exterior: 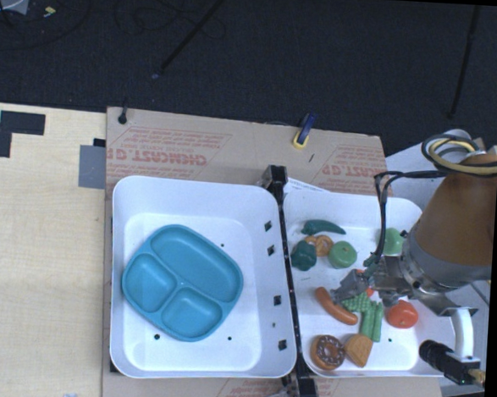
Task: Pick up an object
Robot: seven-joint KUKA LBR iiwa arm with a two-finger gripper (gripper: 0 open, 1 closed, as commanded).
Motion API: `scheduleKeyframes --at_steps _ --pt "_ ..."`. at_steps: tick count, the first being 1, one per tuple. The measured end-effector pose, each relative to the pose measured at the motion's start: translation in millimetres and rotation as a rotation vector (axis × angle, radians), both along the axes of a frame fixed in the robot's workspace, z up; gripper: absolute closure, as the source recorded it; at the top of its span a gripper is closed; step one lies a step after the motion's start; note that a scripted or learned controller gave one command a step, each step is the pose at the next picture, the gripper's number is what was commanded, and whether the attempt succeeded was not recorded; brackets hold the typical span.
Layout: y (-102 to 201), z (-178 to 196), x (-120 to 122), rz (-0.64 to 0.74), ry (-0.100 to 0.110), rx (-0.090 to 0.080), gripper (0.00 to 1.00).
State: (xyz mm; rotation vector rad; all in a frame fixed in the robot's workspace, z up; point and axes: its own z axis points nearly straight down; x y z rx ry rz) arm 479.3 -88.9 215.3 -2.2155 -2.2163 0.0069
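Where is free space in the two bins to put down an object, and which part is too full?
Left bin: bare white floor borders the blue divided plate, widest along the far wall and near the divider. Right bin: a bare strip lies along the far wall, behind the dark green pepper. Crowded: its middle and near side, around the gripper, sausage, donut and tomato.

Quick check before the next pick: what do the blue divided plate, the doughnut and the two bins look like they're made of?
Blue divided plate: likely moulded plastic; uniform colour, soft sheen, rounded compartments.
Doughnut: looks like a toy, probably plastic or rubber; flat painted brown icing, too small to say more.
Left bin and right bin: apparently smooth white plastic, with thin moulded walls and rounded corners.
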Motion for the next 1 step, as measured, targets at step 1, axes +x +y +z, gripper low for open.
scheduleKeyframes --at_steps 1 --pt "2.8 -57.6 -10.2 -0.001 0.000 0.000 0.00"
